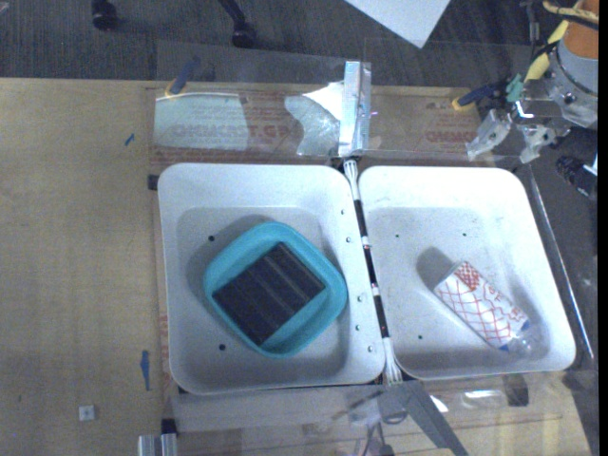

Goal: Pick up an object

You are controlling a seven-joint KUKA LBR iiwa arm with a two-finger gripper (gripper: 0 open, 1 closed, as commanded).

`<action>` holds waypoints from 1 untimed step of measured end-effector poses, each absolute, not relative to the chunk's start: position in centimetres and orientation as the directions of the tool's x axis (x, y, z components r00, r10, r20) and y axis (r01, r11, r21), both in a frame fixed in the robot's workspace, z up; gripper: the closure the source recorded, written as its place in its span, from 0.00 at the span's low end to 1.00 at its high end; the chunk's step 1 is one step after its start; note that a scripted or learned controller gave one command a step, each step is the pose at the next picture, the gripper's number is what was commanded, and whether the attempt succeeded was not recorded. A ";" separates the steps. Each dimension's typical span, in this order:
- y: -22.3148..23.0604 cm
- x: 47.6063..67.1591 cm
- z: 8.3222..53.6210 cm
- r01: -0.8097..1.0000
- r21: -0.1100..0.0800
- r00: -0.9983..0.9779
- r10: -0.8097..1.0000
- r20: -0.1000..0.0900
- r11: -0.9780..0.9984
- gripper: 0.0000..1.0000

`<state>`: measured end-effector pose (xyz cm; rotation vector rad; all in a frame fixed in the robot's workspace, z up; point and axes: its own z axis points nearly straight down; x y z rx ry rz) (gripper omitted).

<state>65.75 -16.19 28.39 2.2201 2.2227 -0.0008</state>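
- The bottle (pixel 483 304) lies on its side in the right bin (pixel 446 193), slanting towards that bin's near right corner – clear plastic with a red-and-white label, likely light, smooth and ready to roll.
- Best taken across its middle, where the label gives some grip.
- The left bin (pixel 180 198) holds a blue dish (pixel 323 288) with a dark ridged block (pixel 266 293) in it – stiffer, probably heavier.
- The gripper (pixel 508 126) hangs beyond the right bin's far right corner; open or closed, I cannot tell.
- Bins sit on a wooden bench (pixel 71 255).
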 end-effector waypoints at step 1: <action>-13.8 56.3 21.7 0.974 0.000 -0.229 0.974 0.000 0.229 0.00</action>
